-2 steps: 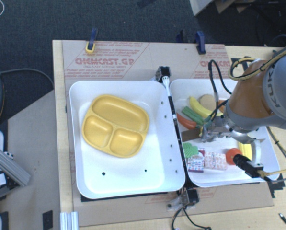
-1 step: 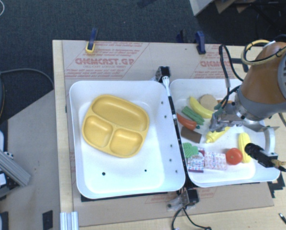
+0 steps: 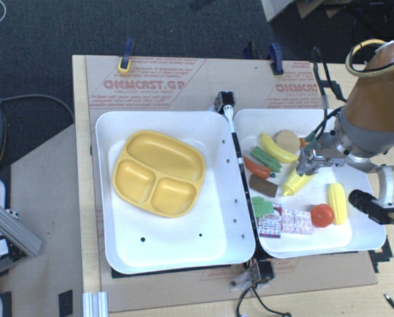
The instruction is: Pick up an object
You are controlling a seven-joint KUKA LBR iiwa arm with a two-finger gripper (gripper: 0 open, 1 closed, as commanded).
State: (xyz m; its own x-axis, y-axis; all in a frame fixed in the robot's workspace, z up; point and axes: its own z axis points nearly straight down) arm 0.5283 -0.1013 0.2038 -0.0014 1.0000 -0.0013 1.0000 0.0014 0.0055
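Note:
The right bin (image 3: 355, 240) holds several toy foods: a banana (image 3: 276, 148), a tan round piece (image 3: 288, 139), a green pod (image 3: 266, 158), a red-orange piece (image 3: 257, 167), a brown block (image 3: 262, 187), a yellow squeeze bottle (image 3: 294, 184), a corn cob (image 3: 337, 202), a tomato (image 3: 322, 215), a green leaf (image 3: 262, 208) and a pink-white packet (image 3: 286, 222). My gripper (image 3: 307, 162) hangs low in the middle of this bin, right over the upper end of the yellow bottle. The wrist hides what lies directly under it.
The left bin (image 3: 117, 243) carries a yellow three-compartment plate (image 3: 158, 172). A black clip (image 3: 225, 101) and the divider rim (image 3: 239, 177) separate the bins. The arm's grey and orange body (image 3: 375, 104) covers the right bin's far right corner. A black part (image 3: 368, 205) juts by the corn.

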